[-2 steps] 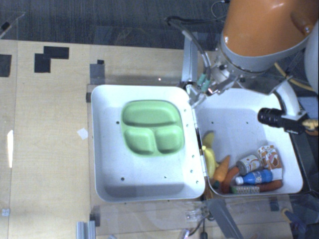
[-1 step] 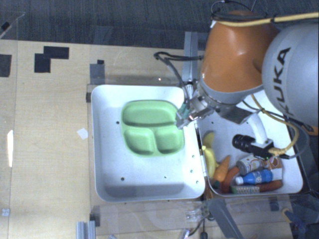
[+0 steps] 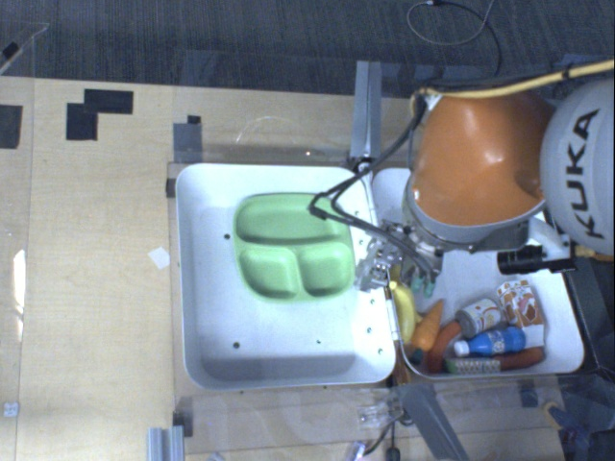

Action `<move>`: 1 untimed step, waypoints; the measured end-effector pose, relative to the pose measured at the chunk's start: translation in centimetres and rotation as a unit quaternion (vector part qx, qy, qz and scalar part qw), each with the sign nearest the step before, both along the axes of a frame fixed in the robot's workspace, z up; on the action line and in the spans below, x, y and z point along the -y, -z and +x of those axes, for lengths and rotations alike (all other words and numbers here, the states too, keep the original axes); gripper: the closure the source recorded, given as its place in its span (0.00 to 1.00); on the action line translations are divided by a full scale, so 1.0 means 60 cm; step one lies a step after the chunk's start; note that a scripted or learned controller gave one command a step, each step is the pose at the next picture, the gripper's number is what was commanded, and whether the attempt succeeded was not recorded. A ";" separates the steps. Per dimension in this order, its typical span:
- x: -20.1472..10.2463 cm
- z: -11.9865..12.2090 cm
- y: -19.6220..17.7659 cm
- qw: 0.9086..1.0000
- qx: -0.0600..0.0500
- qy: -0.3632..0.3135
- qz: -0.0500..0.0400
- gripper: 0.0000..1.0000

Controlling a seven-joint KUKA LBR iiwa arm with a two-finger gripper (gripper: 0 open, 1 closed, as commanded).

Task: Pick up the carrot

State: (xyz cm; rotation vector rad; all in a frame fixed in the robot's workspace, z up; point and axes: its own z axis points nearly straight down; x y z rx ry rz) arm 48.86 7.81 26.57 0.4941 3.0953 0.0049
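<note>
The orange carrot (image 3: 427, 322) lies at a slant in the left front part of the right bin (image 3: 575, 346), between a yellow banana (image 3: 405, 310) and a dark red item (image 3: 444, 342). My gripper (image 3: 392, 265) hangs over the divide between the two bins, just above and to the left of the carrot, near the banana's upper end. The arm's orange band (image 3: 476, 166) covers the back of the right bin. Nothing is visibly held.
The left bin (image 3: 207, 286) holds a green divided tray (image 3: 288, 243). Beside the carrot in the right bin lie a small can (image 3: 478, 313), a blue bottle (image 3: 495, 342), a printed carton (image 3: 520, 303) and a long red item (image 3: 504, 360). A black cable (image 3: 336, 205) runs over the tray.
</note>
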 end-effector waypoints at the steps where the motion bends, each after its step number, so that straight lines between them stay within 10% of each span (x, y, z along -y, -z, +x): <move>1: -0.111 -0.002 0.064 0.991 -0.002 0.132 0.001 1.00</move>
